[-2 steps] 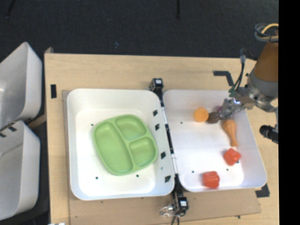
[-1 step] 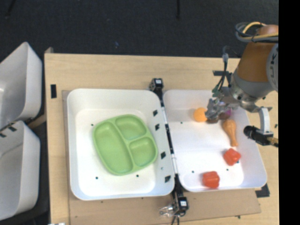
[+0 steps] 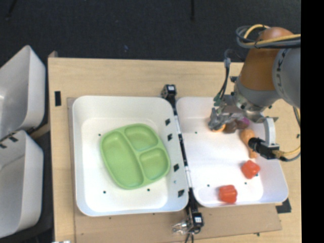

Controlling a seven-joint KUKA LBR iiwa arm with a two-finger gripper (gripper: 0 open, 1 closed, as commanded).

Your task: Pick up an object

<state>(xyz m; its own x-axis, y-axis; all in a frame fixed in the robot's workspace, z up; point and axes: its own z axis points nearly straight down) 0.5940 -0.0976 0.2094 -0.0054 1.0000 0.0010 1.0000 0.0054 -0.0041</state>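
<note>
My gripper (image 3: 221,123) hangs low over the back of the right bin (image 3: 202,151), pointing down at a small cluster of objects. An orange piece (image 3: 218,128) peeks out right under it, and a dark brown and purple object (image 3: 237,123) lies just to its right, partly hidden by the wrist. An orange rounded object (image 3: 247,135) sits further right. A red-orange object (image 3: 250,169) and a red block (image 3: 228,194) lie toward the bin's front right.
The left bin (image 3: 86,186) holds a green three-compartment plate (image 3: 134,155). A black divider with clips (image 3: 178,146) separates the bins. A black cable fitting (image 3: 263,147) and cable trail off the arm over the right bin's right side.
</note>
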